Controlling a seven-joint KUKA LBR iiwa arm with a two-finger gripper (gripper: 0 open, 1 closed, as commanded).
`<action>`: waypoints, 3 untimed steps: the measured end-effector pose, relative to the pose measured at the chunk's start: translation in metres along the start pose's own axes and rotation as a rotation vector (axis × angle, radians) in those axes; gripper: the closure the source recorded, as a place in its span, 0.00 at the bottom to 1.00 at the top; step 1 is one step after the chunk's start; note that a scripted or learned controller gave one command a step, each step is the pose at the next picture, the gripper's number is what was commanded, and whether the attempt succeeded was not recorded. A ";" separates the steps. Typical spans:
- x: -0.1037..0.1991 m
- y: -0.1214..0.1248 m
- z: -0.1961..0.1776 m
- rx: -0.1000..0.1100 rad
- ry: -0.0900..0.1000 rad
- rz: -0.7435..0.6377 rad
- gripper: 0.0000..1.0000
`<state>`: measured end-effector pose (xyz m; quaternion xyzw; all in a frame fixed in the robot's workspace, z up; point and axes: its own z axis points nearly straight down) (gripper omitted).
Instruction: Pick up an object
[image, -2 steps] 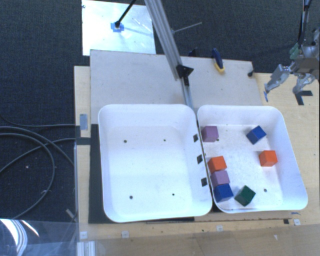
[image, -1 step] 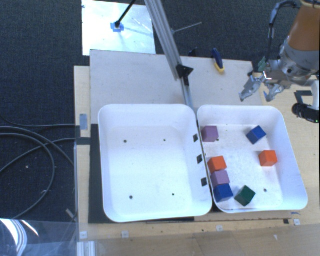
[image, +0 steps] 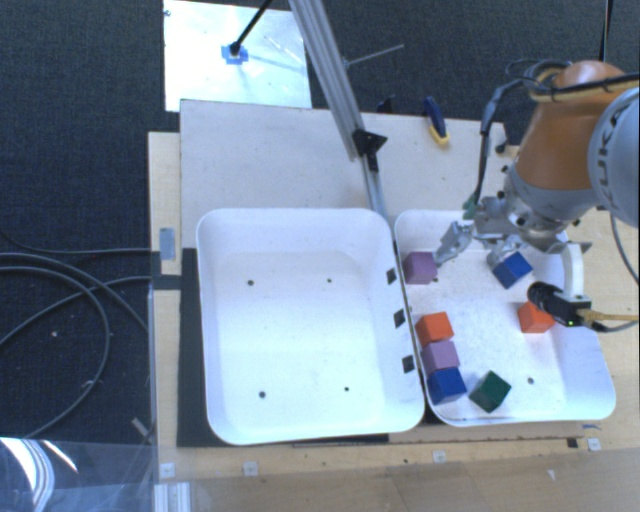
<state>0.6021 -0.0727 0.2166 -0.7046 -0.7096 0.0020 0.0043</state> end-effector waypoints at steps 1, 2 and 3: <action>0.045 -0.036 0.029 -0.004 -0.001 -0.001 0.00; -0.026 -0.025 -0.089 -0.020 -0.008 0.009 0.00; 0.009 -0.100 0.031 0.000 -0.001 0.005 0.00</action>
